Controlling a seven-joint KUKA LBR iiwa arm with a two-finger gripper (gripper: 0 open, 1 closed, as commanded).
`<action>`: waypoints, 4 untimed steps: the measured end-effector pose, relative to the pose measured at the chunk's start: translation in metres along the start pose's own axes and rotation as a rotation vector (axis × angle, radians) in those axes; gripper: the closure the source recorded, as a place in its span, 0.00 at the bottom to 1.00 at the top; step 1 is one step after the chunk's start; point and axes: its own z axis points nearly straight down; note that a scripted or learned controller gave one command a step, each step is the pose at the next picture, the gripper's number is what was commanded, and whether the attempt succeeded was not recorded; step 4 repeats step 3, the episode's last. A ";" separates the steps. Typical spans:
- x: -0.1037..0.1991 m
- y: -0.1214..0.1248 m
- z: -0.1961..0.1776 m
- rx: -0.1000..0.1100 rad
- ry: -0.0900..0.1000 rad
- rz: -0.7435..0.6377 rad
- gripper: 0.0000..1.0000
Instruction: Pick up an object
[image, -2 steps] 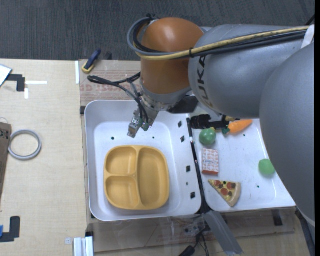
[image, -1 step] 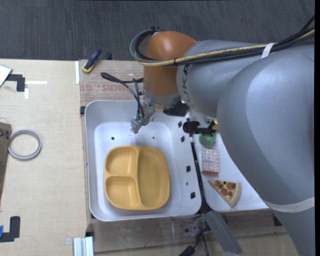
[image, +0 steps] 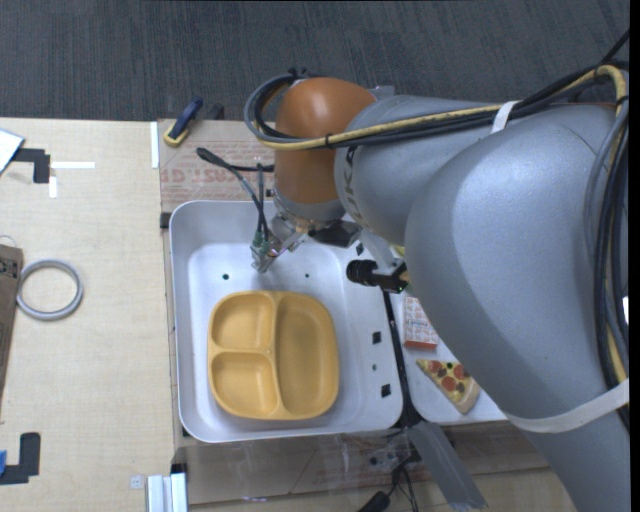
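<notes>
Reaching down from the right into the left bin (image: 190, 330), the gripper (image: 264, 256) hanging just above the bin floor near the back wall, beside the plate (image: 272, 354); too small and dark to tell whether its tips are apart or together, nothing seen between them. Lying flat in the bin's middle, yellow, glossy plastic, rounded, split into three wells. Showing in the right bin (image: 425, 405), a toy pizza slice (image: 449, 381) and a printed card (image: 418, 325). Resting on the wooden bench (image: 90, 400) well left, a tape roll (image: 47, 288).
</notes>
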 end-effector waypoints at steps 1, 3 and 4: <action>0.051 -0.008 0.000 -0.001 -0.001 0.131 1.00; 0.011 0.009 -0.239 0.001 -0.002 0.819 1.00; 0.011 0.009 -0.239 0.001 -0.002 0.819 1.00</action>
